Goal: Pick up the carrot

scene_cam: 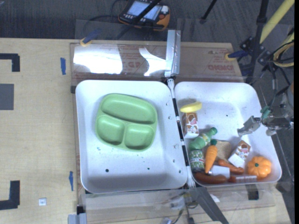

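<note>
The bench [37, 125] is pale plywood with black tape marks and bits of blue tape at its left. Beyond it lies dark carpet, a handheld pendant [142, 13] with a lit screen, and tripod legs at the far right. A clear sheet over brown cardboard [140, 59] glares behind the bins.

Two shallow white bins of smooth plastic with rounded corners sit side by side. The left bin [88, 171] holds a green tray [126, 121], matte, with three rounded compartments. The right bin [224, 97] holds toy food packed at its near side.

The carrot [210, 157] is a short orange cone with a green top, tilted, tip towards the near edge, in the right bin's near left part, just beside a green bottle [202, 140]. An orange pumpkin [259, 167] sits at the near right.

The claw [254, 124] hangs over the right bin's right side, well apart from the carrot; I cannot tell whether it is apart or together.
</note>
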Robot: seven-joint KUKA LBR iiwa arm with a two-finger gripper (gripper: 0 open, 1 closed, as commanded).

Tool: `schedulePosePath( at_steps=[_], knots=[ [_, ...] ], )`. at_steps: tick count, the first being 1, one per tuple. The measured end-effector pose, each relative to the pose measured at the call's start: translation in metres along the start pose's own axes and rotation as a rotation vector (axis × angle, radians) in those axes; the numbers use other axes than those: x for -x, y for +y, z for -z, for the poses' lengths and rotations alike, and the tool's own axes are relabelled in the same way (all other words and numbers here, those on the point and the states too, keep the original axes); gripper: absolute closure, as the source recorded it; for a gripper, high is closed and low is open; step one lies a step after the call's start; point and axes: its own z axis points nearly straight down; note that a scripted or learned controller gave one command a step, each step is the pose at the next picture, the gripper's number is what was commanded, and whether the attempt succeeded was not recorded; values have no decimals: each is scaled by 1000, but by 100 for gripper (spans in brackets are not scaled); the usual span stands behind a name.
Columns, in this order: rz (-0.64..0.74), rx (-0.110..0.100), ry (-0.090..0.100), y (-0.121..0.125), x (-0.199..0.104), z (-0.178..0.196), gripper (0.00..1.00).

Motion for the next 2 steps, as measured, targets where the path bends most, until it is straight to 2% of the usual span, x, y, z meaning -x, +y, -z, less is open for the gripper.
schedulePosePath(
  at_steps=[1, 2],
  knots=[
    [-63, 0, -1, 6, -52, -91, 0],
    [-195, 20, -3, -1, -50, -111, 0]
  ],
)
